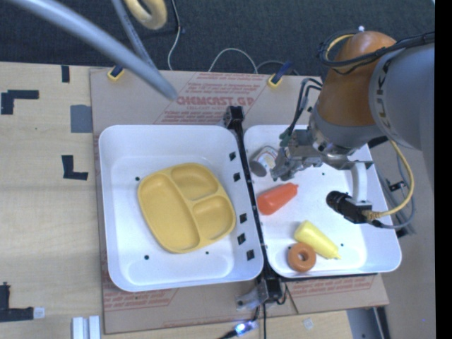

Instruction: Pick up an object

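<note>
Reaching in from the right, my arm [395, 83] bends down over the right bin [381, 260], orange band uppermost and the wrist pitched toward the divider between the bins. All positions below are taken from that right bin.

Nearest the camera, at the bin's front edge: a brown ring-shaped donut [302, 258], lying flat. Touching it on the right and slightly behind, a yellow cone-like wedge [317, 239], tilted with its broad end toward the bin's middle.

Mid-bin, toward the left wall: an orange carrot-shaped piece [276, 198], lying on its side, apart from the donut and wedge.

Just behind the carrot, at the bin's back-left corner: my gripper [272, 162], low over the floor. I cannot tell how wide the tool stands, nor whether anything sits in it; the metal parts there blur together. A small grey-silver object [259, 162] shows right at the tip, against the left wall.

Left of the right bin, in the neighbouring left bin [113, 147]: a yellow divided tray [186, 207], flat, three compartments.
</note>
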`<state>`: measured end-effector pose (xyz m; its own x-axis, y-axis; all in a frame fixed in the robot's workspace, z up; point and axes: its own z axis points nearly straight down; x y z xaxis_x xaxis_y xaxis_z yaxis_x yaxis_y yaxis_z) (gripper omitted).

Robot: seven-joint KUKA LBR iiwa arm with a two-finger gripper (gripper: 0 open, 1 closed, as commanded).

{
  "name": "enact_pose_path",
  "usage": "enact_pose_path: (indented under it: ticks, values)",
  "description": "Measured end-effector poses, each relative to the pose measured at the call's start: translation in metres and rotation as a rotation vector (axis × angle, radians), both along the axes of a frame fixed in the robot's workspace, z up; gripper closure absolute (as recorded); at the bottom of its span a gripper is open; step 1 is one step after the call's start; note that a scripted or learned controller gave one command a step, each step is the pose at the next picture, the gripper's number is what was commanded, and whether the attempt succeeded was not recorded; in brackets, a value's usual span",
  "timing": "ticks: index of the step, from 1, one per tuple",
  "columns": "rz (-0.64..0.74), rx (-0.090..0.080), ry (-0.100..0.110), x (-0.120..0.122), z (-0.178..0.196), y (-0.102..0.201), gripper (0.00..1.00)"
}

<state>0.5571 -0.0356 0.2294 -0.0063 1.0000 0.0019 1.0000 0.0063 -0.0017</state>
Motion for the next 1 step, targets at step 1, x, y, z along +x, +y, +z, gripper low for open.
enact_pose_path:
  ticks: [1]
  values:
    - [0.002,0.0,-0.001,0.0057,0.0049,0.0592,1.0]
